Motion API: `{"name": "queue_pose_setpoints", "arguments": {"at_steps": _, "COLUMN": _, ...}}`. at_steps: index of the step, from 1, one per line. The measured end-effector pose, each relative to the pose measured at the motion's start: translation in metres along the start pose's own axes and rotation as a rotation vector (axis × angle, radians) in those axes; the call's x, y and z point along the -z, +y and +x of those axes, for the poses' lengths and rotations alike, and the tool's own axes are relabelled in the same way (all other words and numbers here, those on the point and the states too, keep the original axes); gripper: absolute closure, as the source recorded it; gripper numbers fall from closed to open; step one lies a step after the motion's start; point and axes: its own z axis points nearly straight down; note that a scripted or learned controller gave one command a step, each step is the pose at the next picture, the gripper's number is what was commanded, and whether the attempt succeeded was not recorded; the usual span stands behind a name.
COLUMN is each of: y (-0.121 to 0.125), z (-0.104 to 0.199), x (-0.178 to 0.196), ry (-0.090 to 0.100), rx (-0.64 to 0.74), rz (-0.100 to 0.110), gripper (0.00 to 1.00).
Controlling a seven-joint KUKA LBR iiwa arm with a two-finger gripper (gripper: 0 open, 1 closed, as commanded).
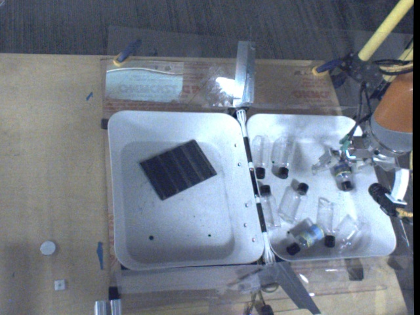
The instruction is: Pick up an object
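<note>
- Camera view, from above at a slant: wooden counter (46, 143) carrying two shallow white bins side by side.
- Left bin (125, 241): one dark ribbed rectangular pad (177, 168) lying flat, turned at an angle, toward the far-left part of the floor. A few small dark specks on the bin floor nearer the front.
- Right bin (308, 125): a scatter of small clear vials with black caps.
- Two vials (281, 156) lie side by side at the far left of that bin, caps pointing near.
- Another clear vial (291, 202) lies mid-bin; a short one sits against the left wall.
- A darker, blue-tinted capped bottle (306, 234) lies at the near edge, with more clear vials just right of it.
- Arm (394, 110) enters from the right, orange band visible above the wrist.
- Tool (342, 166) sits over the far-right part of the right bin, among clear vials; whether it is open or closed I cannot tell, glare and clutter hide it.
- Far side of the counter: a clear plastic bag (144, 84) and a metal bracket (245, 71) between the bins.
- Small white disc (48, 247) on the counter, near left.
</note>
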Motion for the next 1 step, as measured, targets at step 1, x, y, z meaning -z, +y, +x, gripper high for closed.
{"name": "queue_pose_setpoints", "arguments": {"at_steps": 1, "y": -0.0296, "z": -0.0116, "x": 0.0374, "ry": -0.007, "rx": 0.051, "rz": 0.004, "gripper": 0.00}}
